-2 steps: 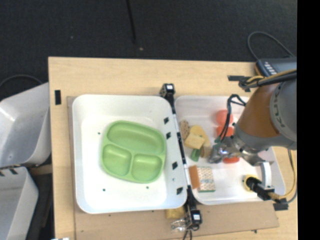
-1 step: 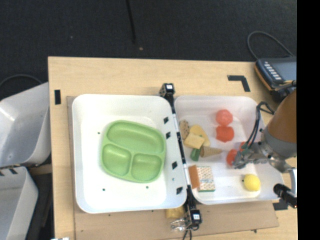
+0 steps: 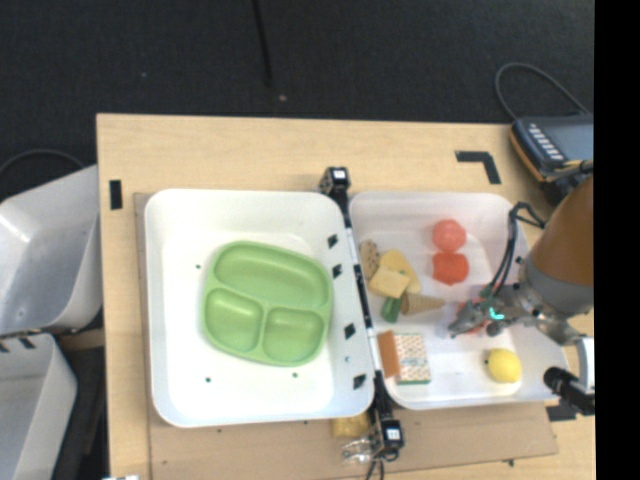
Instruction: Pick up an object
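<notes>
Lemon (image 3: pixel 504 366) just beside tool (image 3: pixel 468 320)

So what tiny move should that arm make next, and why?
Probably a short shift toward the yellow lemon, then down. The gripper sits in the right bin over bare floor, holding nothing, and the lemon lies just beside it, apart from the other items.

left bin (image 3: pixel 170 368): green divided plate (image 3: pixel 267 302) | bench (image 3: pixel 230 153): wooden | black cable (image 3: pixel 262 33) above
</notes>
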`<move>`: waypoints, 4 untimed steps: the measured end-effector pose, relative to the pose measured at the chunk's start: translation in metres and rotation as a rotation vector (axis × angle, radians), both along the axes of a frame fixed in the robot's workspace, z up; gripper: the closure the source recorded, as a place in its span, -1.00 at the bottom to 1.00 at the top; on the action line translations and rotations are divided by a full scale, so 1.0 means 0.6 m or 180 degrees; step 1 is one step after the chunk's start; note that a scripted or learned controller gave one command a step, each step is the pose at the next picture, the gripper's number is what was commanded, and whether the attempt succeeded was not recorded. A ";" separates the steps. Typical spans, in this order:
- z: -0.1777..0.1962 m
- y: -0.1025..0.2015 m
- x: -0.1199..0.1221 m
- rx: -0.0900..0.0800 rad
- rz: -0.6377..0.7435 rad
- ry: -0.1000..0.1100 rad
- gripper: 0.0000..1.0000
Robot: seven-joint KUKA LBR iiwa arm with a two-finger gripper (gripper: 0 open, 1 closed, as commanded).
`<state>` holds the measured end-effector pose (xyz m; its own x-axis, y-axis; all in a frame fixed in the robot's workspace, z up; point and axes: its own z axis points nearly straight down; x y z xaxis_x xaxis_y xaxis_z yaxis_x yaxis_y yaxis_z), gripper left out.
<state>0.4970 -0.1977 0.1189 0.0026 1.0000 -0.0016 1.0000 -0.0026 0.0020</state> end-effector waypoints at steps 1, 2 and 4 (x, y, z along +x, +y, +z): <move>-0.030 -0.051 0.111 -0.0008 0.0020 -0.0015 -1.00; -0.030 -0.052 0.044 0.0002 0.0004 0.0011 -1.00; -0.030 0.054 0.072 0.0006 0.0028 0.0003 1.00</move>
